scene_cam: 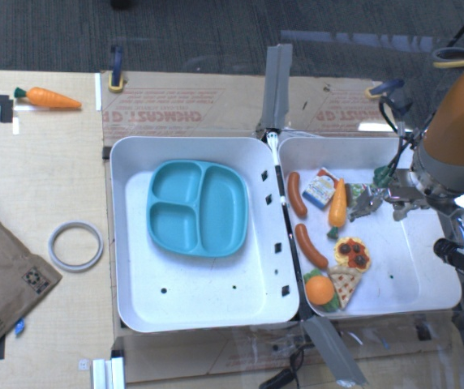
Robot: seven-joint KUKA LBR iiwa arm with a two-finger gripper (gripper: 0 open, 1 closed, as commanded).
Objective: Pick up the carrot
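Two carrots are in sight. One carrot (338, 203) lies in the right bin (427, 294), nearly upright in the view, with its green top towards the gripper (367, 203). A spare carrot (49, 99) rests well apart on the counter (21, 185), beyond the left bin (135, 298). The arm's reach from the right suggests it is after the one in the bin.

The gripper sits low, just beside that carrot's leafy end. Whether it is open or closed, or touching the carrot, I cannot tell.

A carton (320, 189) touches the carrot's left side and two sausages (296, 193) lie near, so approaching from the clearer right side probably avoids knocking them.
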